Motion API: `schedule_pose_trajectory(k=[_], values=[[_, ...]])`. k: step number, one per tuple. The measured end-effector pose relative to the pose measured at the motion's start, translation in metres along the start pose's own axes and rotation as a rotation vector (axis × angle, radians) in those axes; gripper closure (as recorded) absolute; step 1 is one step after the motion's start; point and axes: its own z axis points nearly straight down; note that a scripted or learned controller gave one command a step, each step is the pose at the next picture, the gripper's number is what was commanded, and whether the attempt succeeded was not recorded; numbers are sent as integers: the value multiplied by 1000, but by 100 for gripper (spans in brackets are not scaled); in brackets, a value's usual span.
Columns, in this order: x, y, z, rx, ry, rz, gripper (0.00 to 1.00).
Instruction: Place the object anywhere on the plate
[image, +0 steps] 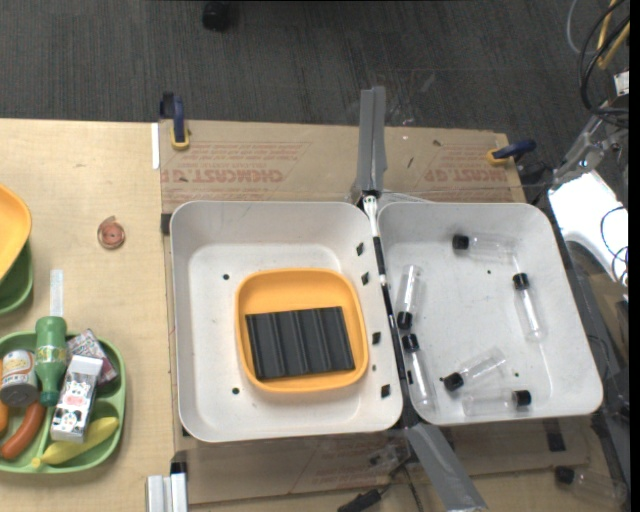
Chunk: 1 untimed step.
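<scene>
Your rounded-square orange plate (300, 295) bearing a ribbed dark slab (300, 340), clear black-capped tubes (528, 305) scattered in the right bin (570, 390), gripper state you cannot tell

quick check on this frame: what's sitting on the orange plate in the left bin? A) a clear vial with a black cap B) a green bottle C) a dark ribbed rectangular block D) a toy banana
C: the dark ribbed block lies flat in the middle of the orange plate in the left bin; the clear black-capped vials lie in the right bin.
</scene>
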Motion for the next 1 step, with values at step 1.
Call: schedule_pose_trajectory(k=[1], values=[[0,0,16,-3,-1,-277,0]])
